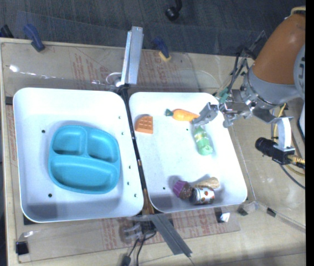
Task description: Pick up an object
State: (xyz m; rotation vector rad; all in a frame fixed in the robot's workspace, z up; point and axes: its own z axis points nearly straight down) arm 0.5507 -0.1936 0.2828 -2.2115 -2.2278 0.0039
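Observation:
My gripper hangs over the back right part of the right bin, its grey fingers pointing down-left. A green toy lies just below the fingertips. An orange carrot lies just left of the gripper. Near the divider sits an orange waffle-like piece. At the bin's front lie a purple piece, a tan bread-like piece and a small can. Nothing shows between the fingers.
The left bin holds a blue divided plate. A metal bar stands up behind the divider between the bins. Cables and a black fitting hang off the arm at the right.

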